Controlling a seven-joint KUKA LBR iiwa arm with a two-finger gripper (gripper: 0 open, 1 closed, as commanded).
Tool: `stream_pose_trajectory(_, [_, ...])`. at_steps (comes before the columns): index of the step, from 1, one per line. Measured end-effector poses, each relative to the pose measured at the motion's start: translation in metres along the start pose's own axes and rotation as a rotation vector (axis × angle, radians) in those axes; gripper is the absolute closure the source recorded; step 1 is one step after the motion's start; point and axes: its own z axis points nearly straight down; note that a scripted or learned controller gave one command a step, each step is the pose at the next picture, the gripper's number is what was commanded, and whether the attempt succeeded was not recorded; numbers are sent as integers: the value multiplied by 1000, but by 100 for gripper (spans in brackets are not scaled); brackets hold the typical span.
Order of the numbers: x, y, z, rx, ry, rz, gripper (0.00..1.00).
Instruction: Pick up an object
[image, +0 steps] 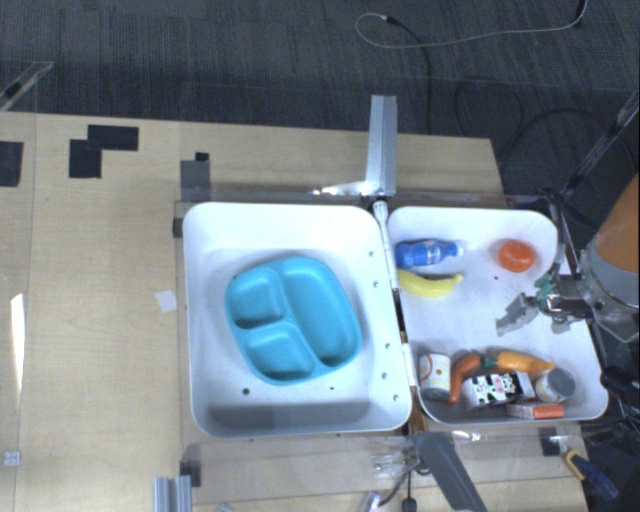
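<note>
My gripper hangs over the middle of the right bin, reaching in from the right, above bare white floor. A blue bottle lies at the bin's back left, with a yellow banana just in front of it. An orange-red round object sits at the back, a little beyond the gripper. Along the front wall lies a heap: a small can, an orange carrot-like piece, a black-and-white printed pack and a grey lid. Nothing shows in the gripper's grasp.
The left bin holds a blue divided plate. A metal post rises behind the seam between the bins. Cables run over the dark floor at the back right.
</note>
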Motion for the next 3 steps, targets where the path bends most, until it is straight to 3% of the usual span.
stream_pose_trajectory(1, [-55, 3, 116, -3, 1, -146, 0])
stream_pose_trajectory(2, [-53, 5, 109, -1, 7, -148, 100])
stream_pose_trajectory(3, [20, 1, 4, -4, -1, -248, 100])
